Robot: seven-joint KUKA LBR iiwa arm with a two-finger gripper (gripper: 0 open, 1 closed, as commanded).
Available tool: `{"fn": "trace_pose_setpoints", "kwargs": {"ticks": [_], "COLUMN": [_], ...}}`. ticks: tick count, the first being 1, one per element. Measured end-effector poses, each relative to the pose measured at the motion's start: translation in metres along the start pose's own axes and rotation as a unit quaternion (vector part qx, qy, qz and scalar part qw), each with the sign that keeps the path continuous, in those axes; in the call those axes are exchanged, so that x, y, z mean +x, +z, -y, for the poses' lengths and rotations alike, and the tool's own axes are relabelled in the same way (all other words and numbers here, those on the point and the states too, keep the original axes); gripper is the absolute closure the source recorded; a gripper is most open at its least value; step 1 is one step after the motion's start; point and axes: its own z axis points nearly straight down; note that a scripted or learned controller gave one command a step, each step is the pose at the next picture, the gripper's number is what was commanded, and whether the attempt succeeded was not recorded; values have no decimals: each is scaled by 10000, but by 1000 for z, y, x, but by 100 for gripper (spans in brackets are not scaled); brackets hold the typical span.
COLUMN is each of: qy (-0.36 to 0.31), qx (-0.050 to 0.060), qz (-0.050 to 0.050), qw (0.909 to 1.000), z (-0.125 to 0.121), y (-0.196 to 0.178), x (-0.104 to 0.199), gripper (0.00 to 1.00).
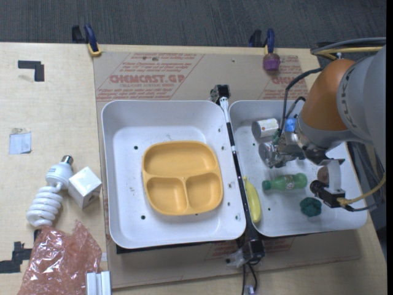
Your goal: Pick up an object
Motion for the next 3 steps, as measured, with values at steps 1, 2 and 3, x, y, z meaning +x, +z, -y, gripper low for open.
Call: {"fn": "trace_pose_setpoints", "kwargs": {"ticks": [1, 2, 3], "qy": [1, 24, 2], "qx": [1, 2, -4], "qz": [0, -8, -4], "qw": [10000, 10000, 10000], "z": [0, 57, -5], "y": [0, 18, 17], "x": [0, 3, -4], "gripper": [0, 0, 0]}}
